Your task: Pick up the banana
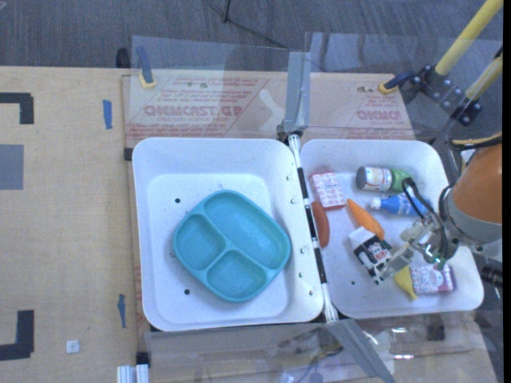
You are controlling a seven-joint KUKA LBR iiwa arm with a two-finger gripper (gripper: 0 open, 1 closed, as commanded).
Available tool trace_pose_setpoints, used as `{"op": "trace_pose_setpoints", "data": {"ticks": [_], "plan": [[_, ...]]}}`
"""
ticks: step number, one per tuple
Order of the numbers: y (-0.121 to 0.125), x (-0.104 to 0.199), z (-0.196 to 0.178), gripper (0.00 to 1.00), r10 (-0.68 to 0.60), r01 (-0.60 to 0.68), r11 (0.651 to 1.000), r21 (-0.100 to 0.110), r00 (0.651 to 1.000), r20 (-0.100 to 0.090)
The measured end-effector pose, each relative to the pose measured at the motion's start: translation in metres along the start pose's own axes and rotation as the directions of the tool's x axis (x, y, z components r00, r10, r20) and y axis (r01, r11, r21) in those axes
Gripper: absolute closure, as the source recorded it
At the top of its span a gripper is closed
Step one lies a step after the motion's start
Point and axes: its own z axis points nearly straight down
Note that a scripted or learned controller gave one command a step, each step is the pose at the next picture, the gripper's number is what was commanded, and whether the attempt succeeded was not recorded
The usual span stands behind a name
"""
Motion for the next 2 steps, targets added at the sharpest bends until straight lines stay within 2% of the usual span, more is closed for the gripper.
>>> {"op": "trace_pose_setpoints", "data": {"ticks": [1,2], "plan": [[0.0025,-0.0012,-0.0003,0.0,-0.065,0.065,0.998,0.003,0.998,0.009],[0.0028,-0.0013,-0.0001,0.0,-0.057,0.057,0.998,0.005,0.998,0.008]]}}
